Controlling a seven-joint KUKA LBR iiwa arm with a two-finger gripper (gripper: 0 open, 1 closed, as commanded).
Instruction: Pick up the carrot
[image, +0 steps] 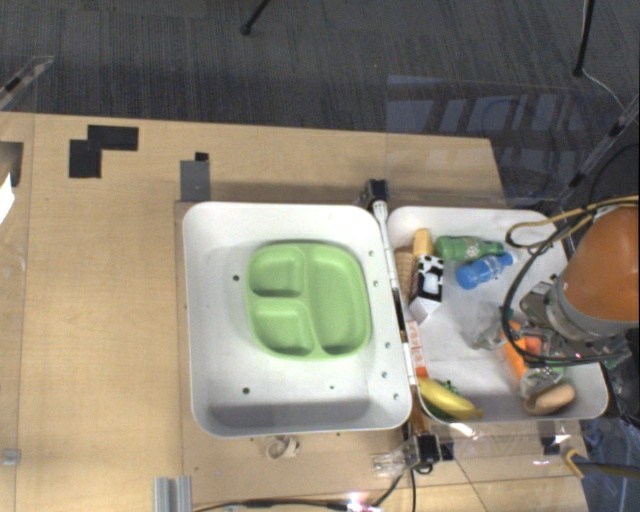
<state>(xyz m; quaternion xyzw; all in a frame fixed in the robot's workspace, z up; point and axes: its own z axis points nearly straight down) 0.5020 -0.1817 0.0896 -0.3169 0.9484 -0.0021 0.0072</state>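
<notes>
Carrot (514, 356) lies in right bin (478, 322), just under gripper (533, 352), potato-like piece (550, 399) close beside. You can't tell its grip state. Drop straight, straddle carrot only, then lift.

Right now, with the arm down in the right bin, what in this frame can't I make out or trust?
- Carrot: an orange sliver shows in the camera view; the arm's wrist covers the rest.
- Tool: under the wrist, so open, shut or gripping cannot be told.
- Brown object near the right bin's front corner: too blurred to name.
- Clutter beside the banana along the divider: small, labels unreadable.
</notes>
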